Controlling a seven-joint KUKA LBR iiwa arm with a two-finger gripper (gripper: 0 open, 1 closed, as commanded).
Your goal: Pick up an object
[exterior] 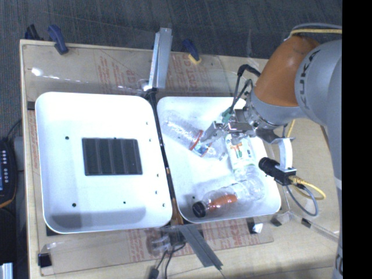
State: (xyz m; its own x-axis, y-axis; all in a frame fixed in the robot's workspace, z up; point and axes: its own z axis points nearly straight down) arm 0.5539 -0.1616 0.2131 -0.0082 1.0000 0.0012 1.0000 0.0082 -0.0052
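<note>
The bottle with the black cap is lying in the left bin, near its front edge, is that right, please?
Not quite: the camera view shows the bottle with the black cap lying in the right bin, near its front edge. The left bin holds a dark ribbed panel.

Left bin (52,156) holds dark ribbed panel (111,156) at its middle; bin sits on bench board (87,68); grey metal bar (160,57) stands at far edge between bins; blue clamps (57,39) at board's far edge, left and middle; yellow cable (311,186) loops at right; dark carpet (174,4) beyond bench.
</note>
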